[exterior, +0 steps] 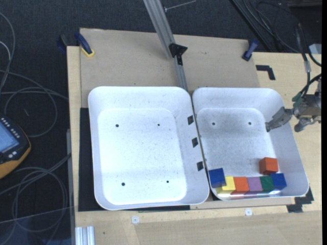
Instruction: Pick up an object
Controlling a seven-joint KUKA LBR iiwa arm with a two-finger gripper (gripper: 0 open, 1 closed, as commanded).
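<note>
Two shallow white bins are seen side by side on a tan bench (127,55), which takes up most of the frame. The left bin (102,106) occupies the centre-left, and its floor is marked by four small dark dots. The right bin (225,98) sits just beside it at centre-right, the two rims touching along a line where three small black clips are seen.

A grey metal rail (158,19) is seen running at a slant from the top centre of the frame down to the gap between the bins. Blue clamps are fixed at the upper left (84,45) and upper right (250,50) of the bench.

The gripper (280,119) is seen at the right edge of the frame, over the right rim of the right bin, with a grey finger pointing down and left. Nothing is seen between its fingers; whether they are spread or pressed together cannot be told.

The coloured blocks are gathered along the lower wall of the right bin, well apart from the gripper. A row is formed there, from left to right: a blue block (216,176), a yellow block (228,184), an orange block (241,184), a purple block (254,184), a green block (266,182) and a second blue block (278,180). A red-orange block (268,164) lies just above the right end of this row.
</note>
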